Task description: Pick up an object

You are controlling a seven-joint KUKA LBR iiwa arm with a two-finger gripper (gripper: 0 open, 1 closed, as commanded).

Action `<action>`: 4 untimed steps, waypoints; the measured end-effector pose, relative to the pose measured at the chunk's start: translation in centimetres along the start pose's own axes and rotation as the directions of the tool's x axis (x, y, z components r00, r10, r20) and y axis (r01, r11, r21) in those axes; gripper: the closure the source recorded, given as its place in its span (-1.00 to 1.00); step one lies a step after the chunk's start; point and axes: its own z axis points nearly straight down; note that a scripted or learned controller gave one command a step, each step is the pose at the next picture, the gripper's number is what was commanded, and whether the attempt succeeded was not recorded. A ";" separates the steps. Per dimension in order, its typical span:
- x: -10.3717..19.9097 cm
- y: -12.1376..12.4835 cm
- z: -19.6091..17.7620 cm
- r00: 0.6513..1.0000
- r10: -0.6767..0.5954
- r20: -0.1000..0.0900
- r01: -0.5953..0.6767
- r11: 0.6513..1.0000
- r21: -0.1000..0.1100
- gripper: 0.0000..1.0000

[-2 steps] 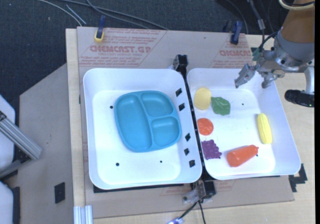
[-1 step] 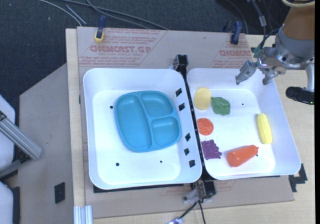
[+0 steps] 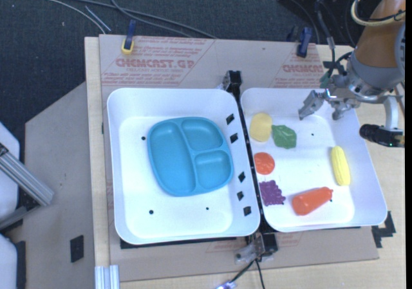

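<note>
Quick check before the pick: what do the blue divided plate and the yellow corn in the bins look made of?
The blue divided plate looks like moulded plastic: one uniform colour, smooth rounded compartment walls, a soft sheen. The yellow corn looks like a plastic or rubber toy, evenly coloured and faintly glossy; how hard it is cannot be told from this view.

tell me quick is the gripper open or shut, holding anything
Gripper: open, holding nothing, above the back of the right bin.

2 bins sit side by side on the counter (image 3: pixel 96 152). The left bin (image 3: pixel 122 152) holds a divided tray (image 3: pixel 190 154); the right bin (image 3: pixel 367 178) holds 6 toy foods, with the tool (image 3: pixel 324 106) over its far edge.
</note>
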 end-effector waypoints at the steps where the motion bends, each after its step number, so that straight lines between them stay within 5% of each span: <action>1: 0.2 -0.4 6.3 1.000 -0.001 -0.001 0.001 1.000 0.001 -1.00; 2: 0.2 -0.3 8.8 1.000 -0.001 0.000 0.001 1.000 -0.005 -1.00; 3: 0.2 -0.2 7.5 1.000 -0.002 0.001 0.002 1.000 -0.008 1.00; 4: 0.3 -0.8 2.9 1.000 -0.001 0.002 0.001 1.000 -0.010 1.00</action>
